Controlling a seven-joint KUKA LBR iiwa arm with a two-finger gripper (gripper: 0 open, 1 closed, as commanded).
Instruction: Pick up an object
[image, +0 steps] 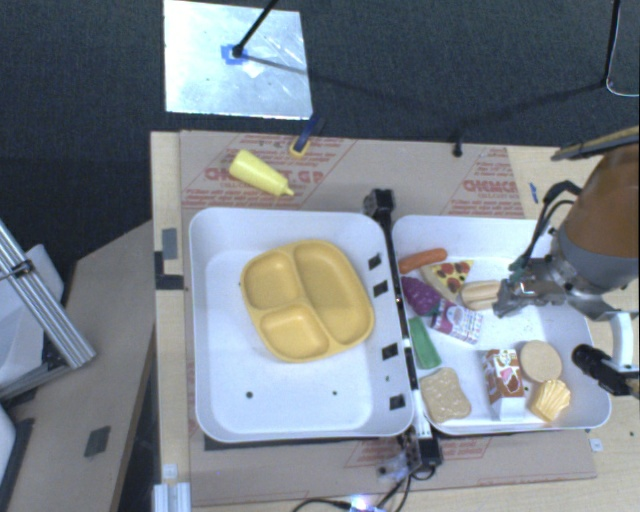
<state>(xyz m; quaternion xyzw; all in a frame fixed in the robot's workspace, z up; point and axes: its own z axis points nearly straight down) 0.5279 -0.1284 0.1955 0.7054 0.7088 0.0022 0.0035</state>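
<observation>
Task's thing: not singled out; the toy foods in the right shallow white bin are the candidates, and the nearest to the gripper is a tan hot-dog bun, just left of it.
Gripper: the dark two-finger gripper hangs over the middle of the right bin; whether it is released or clenched cannot be told, and nothing is seen between its tips.
Arm: grey with an orange band, coming in from the right.
Right bin, far side: one red sausage, one pizza slice with red dots, the bun.
Right bin, middle: one purple aubergine-like piece, one pink-and-white printed packet, one green stick beside the left wall.
Right bin, near side: one tan slice of bread, one red-and-white small carton, one round tan biscuit, one yellow ridged shell-shaped piece.
Count in right bin: ten toys.
Left shallow white bin: one yellow plastic tray with three compartments, lying tilted.
Bench outside the bins: one yellow squeeze bottle on its side, far of the left bin.
</observation>
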